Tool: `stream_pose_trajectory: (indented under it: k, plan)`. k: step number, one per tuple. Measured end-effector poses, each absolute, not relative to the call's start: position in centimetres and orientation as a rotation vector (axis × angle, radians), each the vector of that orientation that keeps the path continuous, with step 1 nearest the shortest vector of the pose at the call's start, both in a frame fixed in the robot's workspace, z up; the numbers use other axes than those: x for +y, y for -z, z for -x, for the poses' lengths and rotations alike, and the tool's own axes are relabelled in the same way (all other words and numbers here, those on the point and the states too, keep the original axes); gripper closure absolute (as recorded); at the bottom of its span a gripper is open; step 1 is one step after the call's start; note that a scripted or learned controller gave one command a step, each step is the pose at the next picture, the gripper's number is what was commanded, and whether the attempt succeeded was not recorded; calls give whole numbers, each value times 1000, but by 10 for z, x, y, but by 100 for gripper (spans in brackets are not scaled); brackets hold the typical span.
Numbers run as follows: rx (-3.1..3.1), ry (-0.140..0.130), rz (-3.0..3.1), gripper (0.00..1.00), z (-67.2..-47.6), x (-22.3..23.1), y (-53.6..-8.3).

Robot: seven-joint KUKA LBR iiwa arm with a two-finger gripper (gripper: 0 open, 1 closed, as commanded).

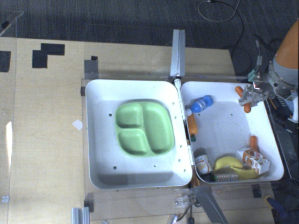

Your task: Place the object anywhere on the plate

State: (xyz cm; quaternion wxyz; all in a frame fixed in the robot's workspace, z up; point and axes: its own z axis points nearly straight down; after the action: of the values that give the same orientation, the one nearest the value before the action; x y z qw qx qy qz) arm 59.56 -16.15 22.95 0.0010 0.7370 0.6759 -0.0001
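One gripper (247,96) at right bin (224,120) rim, jaws' hold unclear.

A wooden surface (42,139) is marked with black squares (46,54). A black cable (224,8) is looped on the dark floor (117,8) beyond. A metal bar (178,52) is set between two white bins (98,171).

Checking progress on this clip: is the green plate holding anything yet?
Empty. The green plate in the left bin shows three bare compartments.
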Motion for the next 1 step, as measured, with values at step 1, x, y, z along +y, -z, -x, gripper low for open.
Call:
stream_pose_trajectory:
  k: [1]
  plan:
    - [1998,1,-2425,100,-548,-115,-169]
